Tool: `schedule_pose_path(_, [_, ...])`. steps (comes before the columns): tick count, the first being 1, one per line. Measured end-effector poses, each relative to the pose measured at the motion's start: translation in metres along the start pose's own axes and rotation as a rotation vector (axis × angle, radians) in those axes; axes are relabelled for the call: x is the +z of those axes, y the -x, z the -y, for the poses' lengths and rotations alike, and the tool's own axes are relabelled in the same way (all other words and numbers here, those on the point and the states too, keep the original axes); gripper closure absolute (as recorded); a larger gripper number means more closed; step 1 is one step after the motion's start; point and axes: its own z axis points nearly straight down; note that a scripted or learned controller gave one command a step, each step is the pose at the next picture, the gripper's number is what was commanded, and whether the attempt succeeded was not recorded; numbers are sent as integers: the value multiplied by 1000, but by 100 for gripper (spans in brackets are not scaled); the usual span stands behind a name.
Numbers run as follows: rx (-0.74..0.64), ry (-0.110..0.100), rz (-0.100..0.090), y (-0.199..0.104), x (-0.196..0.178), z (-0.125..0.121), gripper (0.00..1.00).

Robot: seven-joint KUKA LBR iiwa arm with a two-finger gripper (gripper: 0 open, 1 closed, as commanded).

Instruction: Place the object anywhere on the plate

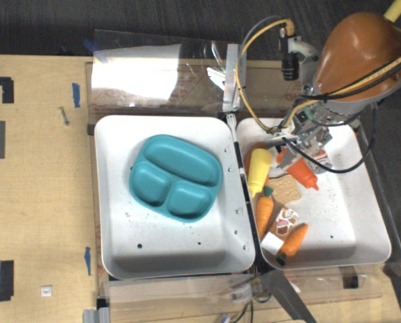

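Object: an orange-red toy bottle (303, 173) lies tilted in the right bin (362, 234), toward that bin's far-left part, just under the pincer.
Pincer: the pincer (307, 140) hangs low over the far end of the right bin, right above the orange-red toy bottle; whether it is clenched or released cannot be told, since cables and metal parts crowd the tip.
Plate: a teal plate (176, 175) with three compartments sits in the middle of the left bin (120, 241), somewhat toward its far edge; its compartments hold nothing.
Yellow piece: a yellow toy bottle (258, 169) lies along the left wall of the right bin, near the far end, beside the orange-red toy bottle.
Carrots: one orange carrot (264, 214) lies just nearer than the yellow toy bottle, by the same left wall; a second carrot (293, 240) lies at the near-left corner of the right bin, touching a small white block (273, 242).
Other bits: a tan flat piece (286, 190) lies between the yellow toy bottle and the orange-red toy bottle; a small patterned piece (287, 219) lies between the two carrots.
Arm: the arm (362, 52) reaches in over the tabletop's far-right corner, its orange band uppermost, with yellow and black cables (254, 36) looping around it.
Tabletop: the tabletop (32, 200) is bare pale wood left of the bins.
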Motion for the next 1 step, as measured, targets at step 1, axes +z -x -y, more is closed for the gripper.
schedule_pose_path(1, [29, -3, 1, 123, -39, -39, 100])
